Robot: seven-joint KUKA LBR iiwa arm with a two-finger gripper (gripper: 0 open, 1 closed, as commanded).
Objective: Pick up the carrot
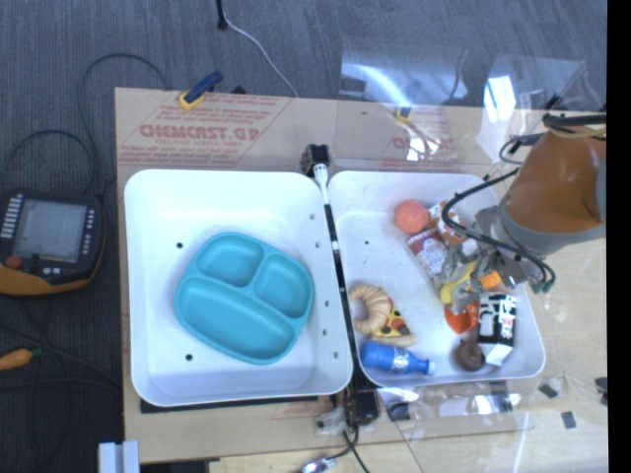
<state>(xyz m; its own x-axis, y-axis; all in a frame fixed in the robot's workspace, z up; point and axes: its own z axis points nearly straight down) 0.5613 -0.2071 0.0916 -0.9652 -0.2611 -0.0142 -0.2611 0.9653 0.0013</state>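
My gripper (481, 267) is down in the right bin (370, 197), over its far-right side, with my grey wrist and one orange band (555, 177) rising above it and dark cables looped round it; whether it is apart or together I cannot tell, since my own wrist and the cables cover it, and I can make out nothing held in it. It sits in the thick of a small heap: one crinkled packet (430, 251) just to its left, one yellow banana (453, 286) touching that packet's lower end, and one orange carrot (458, 317) just below the banana, close under my gripper and against one black-and-white box (498, 323). I cannot tell whether I touch the carrot. Near the bin's front right corner lies one brown lump (469, 356), touching the box. Further left, well apart from me, are one red-orange ball (413, 215) near the back, one tan pretzel (372, 304) by the left wall, one pizza slice (397, 326) touching the pretzel, and one blue bottle (393, 361) lying flat along the front wall. There are two white bins side by side; the left bin (148, 264) holds one blue plate (245, 297) with three compartments. Both stand on one brown board (158, 131) with one yellow-and-blue clip (200, 87) at its back edge. On the grey floor to the left lies one pendant (46, 240) with a screen
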